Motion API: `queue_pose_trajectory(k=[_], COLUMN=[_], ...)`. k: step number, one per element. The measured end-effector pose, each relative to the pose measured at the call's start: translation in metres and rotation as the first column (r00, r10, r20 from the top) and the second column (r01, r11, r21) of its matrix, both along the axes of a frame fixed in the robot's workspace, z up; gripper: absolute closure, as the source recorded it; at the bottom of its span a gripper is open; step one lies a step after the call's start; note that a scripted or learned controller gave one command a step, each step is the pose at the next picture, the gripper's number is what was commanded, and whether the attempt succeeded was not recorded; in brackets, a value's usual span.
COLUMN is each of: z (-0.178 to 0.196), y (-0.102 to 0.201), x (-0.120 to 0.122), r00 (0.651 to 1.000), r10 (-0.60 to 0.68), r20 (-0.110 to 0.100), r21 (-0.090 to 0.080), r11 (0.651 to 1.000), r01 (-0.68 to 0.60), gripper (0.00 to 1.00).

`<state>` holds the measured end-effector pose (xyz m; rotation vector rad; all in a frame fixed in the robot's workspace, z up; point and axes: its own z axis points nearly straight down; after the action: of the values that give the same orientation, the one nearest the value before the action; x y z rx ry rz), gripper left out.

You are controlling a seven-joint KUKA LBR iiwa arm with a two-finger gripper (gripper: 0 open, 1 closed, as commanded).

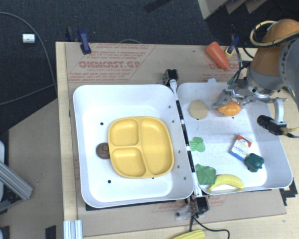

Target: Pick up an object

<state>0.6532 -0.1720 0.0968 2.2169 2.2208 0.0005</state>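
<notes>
Evidently the pick is only part done. At the left of the frame the left bin [84,133] — a shallow tray of smooth white plastic with rounded corners — bears a yellow divided plate [140,147] of glossy plastic, three compartments moulded into it, and a small brown disc [102,150] is tucked against its left edge. In the right bin [276,171] a pale round piece [199,109] is seen near the top, leafy green scraps [197,144] by the divider, a banana [227,182] at the lower edge, then a small printed box [240,147] and a dark green lump [253,162]. At the upper right the gripper [230,103] is lowered onto an orange object [230,108] — rounded and smooth — which appears to be clasped between the metal fingers, though it seems not yet raised off the bin floor. The lift is judged to be what is left. An orange carrot-shaped toy [218,56] lies outside on the cardboard.
</notes>
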Motion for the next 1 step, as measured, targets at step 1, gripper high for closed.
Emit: queue_pose_trajectory(k=[1], z=[0.0291], y=[0.0663], x=[-0.0094], r00=[1.000], r10=[0.000], r20=[-0.004], r21=[0.004], r11=[1.000], r01=[0.001], gripper=[1.00])
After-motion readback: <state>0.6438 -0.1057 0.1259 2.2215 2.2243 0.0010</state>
